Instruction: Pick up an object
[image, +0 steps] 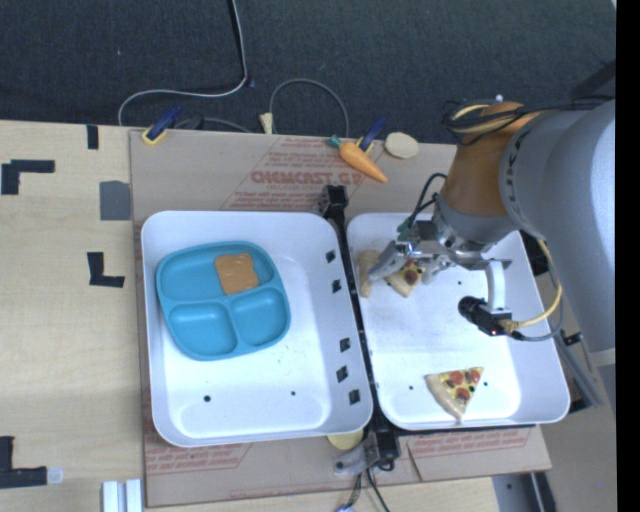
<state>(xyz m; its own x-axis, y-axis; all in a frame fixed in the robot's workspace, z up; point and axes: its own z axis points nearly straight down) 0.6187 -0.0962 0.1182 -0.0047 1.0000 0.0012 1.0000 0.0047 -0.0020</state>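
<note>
My gripper (411, 258) is low over the upper left part of the right bin (520, 400). Directly under it lies a small tan bread-like piece (403, 281), touching or nearly touching the gripper. A second beige piece (371, 268) lies just to its left, against the bin's left wall. A pizza slice (455, 388) rests near the bin's front edge, well apart from the gripper. The arm covers the bin's upper right corner.
The left bin (190, 410) holds a blue divided plate (200, 335) with a brown toast slice (237, 272) in its upper right compartment. A toy carrot (360, 161) and a beige round item (402, 146) lie on the cardboard behind the bins. Cables run along the back.
</note>
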